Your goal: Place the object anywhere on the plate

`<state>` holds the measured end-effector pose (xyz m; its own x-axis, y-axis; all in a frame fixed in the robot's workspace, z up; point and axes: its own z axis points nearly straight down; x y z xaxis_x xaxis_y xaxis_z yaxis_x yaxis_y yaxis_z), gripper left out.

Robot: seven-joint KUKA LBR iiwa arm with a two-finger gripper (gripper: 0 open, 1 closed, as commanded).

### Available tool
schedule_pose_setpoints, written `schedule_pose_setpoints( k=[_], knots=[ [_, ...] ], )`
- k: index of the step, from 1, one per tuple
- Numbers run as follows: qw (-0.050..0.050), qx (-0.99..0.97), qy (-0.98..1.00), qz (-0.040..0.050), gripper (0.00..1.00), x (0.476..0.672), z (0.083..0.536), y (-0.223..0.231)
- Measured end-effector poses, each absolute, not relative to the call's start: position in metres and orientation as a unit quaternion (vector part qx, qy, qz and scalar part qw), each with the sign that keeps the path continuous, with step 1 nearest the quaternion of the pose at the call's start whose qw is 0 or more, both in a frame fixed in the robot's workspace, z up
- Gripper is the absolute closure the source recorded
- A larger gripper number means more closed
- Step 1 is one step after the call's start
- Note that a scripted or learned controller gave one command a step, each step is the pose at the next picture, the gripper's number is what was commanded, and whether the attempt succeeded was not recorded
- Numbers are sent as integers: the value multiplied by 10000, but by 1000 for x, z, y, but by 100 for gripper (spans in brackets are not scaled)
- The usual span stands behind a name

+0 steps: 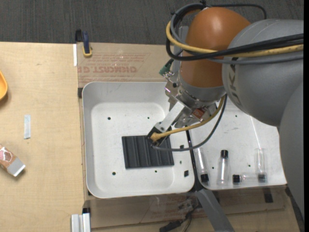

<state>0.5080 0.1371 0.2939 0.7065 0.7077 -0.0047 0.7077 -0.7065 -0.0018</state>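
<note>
A dark ribbed rectangular plate [145, 152] lies flat in the left white bin [96, 129], toward its front right. Nothing rests on the plate's visible surface. The arm's orange wrist band [212, 37] hangs over the wall between the two bins, and the gripper [186, 111] sits under it, just above and right of the plate's far right corner. The wrist hides its tips. Several clear tubes with black caps [223, 166] lie in the right bin [241, 129], near its front wall.
A cardboard sheet [120, 64] with a blue and yellow clamp [85, 43] lies behind the left bin. On the wooden bench at left are an orange object [2, 86], a small pale strip [27, 127] and a wrapped packet [10, 160].
</note>
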Motion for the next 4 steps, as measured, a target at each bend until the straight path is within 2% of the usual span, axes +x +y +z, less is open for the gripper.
schedule_pose_setpoints(
  k=[1,2,3,4],
  knots=[
    [1,9206,3904,-33,100,540,246,148],
    [1,9206,3906,-32,0,540,246,148],
    [5,9211,3893,-56,100,540,253,147],
    [4,9211,3892,-57,0,540,253,147]
  ],
)
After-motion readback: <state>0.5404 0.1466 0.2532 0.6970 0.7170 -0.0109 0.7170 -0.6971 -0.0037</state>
